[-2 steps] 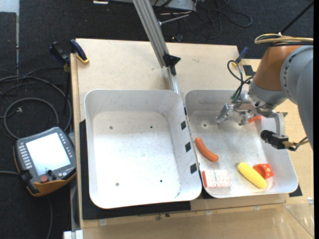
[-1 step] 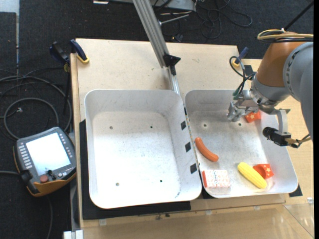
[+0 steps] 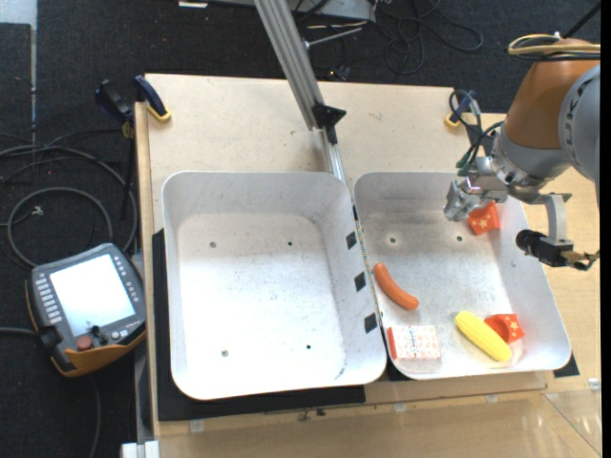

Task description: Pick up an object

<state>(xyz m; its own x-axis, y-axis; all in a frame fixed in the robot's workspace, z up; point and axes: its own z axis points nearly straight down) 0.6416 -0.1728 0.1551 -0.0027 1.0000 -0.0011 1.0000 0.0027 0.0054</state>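
The right bin (image 3: 535,284) holds several small objects. An orange-red block (image 3: 485,219) lies near its far right side. An orange sausage (image 3: 394,286) rests close to the bin's left wall. At the front are a white box with red print (image 3: 415,343), a yellow corn-like piece (image 3: 482,337) and a small red piece (image 3: 509,326) touching it. My gripper (image 3: 463,203) hangs over the far part of the right bin, just left of the orange-red block, and I see nothing held in it.
The left bin (image 3: 181,256) sits beside the right one, their walls meeting at the middle. A metal bar (image 3: 291,51) slants down from the back to the bins' joint. A teach pendant (image 3: 86,303) lies off the bench at left.
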